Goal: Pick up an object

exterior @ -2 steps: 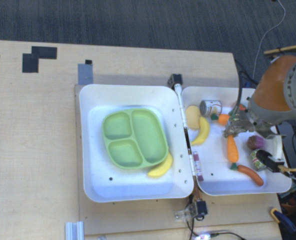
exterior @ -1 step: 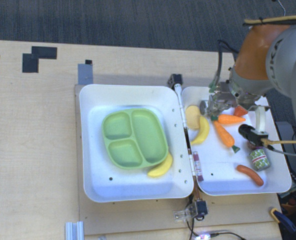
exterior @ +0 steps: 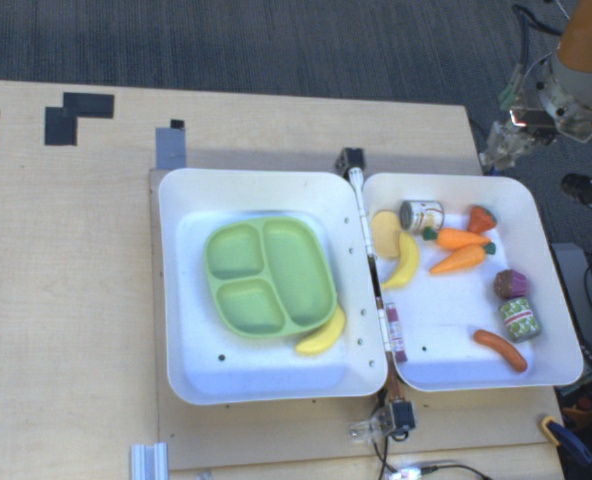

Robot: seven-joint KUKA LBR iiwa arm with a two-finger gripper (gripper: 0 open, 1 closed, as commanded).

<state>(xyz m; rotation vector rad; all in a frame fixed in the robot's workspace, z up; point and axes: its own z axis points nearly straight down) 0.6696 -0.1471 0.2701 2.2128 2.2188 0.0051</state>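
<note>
Claw (exterior: 501,148), finger state indeterminable, hovers beyond the right bin (exterior: 551,268); strawberry (exterior: 481,218) and carrots (exterior: 459,249) lie nearest below it.

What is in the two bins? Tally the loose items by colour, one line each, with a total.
Yellow: 3 (banana, banana, pale round fruit)
Orange: 2 (carrot, carrot)
Red or red-orange: 2 (strawberry, sausage)
Green: 2 (divided plate, patterned can)
Purple: 1 (purple item)
Silver: 1 (tin can)
Total: 11
</note>
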